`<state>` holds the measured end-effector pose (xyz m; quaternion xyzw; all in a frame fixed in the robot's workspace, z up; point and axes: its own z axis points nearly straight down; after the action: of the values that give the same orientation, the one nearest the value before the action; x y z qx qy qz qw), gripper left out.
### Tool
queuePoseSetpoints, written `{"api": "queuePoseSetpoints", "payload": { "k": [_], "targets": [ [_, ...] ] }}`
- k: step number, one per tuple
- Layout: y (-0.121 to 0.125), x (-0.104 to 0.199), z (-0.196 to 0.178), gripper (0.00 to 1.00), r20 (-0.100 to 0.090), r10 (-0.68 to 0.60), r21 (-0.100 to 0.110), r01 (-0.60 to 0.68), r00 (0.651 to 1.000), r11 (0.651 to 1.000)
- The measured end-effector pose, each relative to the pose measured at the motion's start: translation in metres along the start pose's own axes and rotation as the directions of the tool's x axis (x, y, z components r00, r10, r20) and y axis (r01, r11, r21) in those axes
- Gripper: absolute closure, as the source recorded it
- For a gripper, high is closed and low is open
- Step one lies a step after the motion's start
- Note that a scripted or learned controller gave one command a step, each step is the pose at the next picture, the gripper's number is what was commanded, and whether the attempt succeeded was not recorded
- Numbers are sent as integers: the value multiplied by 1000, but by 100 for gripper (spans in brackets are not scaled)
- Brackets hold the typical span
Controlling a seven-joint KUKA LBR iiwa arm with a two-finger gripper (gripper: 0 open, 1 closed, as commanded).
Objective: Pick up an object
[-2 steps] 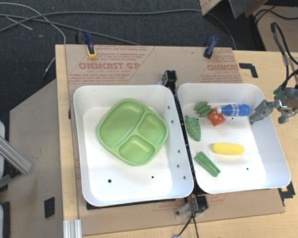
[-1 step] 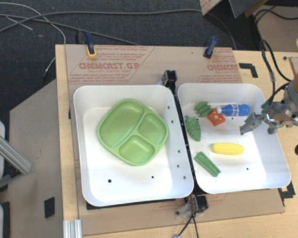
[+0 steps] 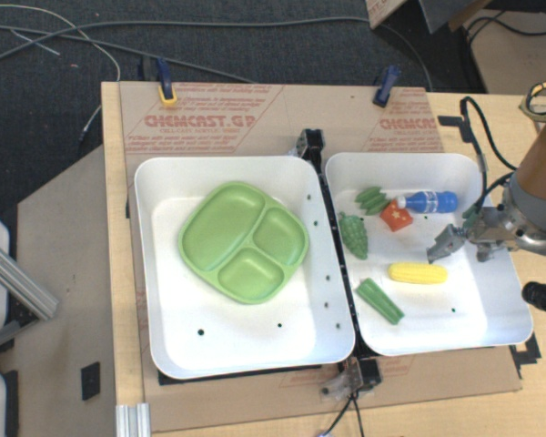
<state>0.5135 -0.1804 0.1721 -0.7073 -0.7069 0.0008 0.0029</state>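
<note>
- Two shallow white bins sit side by side on the surface (image 3: 255,107); we start at the near edge, where a black clip (image 3: 364,371) and some cables sit below the seam between them
- We see the left bin (image 3: 164,335) holding a light green divided plate (image 3: 244,241) with three compartments, turned at an angle and lying near the bin's middle; a few small dark dots mark the bin's floor
- We see the right bin (image 3: 491,326) holding the small things; nearest to us lies a green oblong piece (image 3: 380,300), tilted, near the bin's left wall
- We find a yellow corn cob (image 3: 417,274) just beyond it, lying crosswise, near the bin's middle
- We see the gripper (image 3: 448,246) just above and to the right of the corn, low over the bin floor; its fingers (image 3: 439,248) point left and look parted, with nothing between them
- We note the grey arm (image 3: 537,185) entering at the right edge, with cables looping around it
- We see a bumpy green item (image 3: 354,235) against the left wall; farther back a red block (image 3: 396,217) touches a blue and white bottle (image 3: 428,202) lying on its side, and a small green leafy piece (image 3: 371,198) lies beside them
- We see two blue clamps (image 3: 166,89) at the far edge of the brown board, and dark carpet with cables beyond
</note>
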Motion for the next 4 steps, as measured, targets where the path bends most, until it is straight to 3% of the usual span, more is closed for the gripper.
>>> {"api": "queuePoseSetpoints", "payload": {
  "k": [1,2,4],
  "targets": [
    [-5,10,52,0,-1,-1,1,1,1000,1000],
    [-3,9,39,100,2,0,-6,0,1000,1000],
    [-1,5,-59,100,6,-2,-12,2,1000,1000]
  ]
}}
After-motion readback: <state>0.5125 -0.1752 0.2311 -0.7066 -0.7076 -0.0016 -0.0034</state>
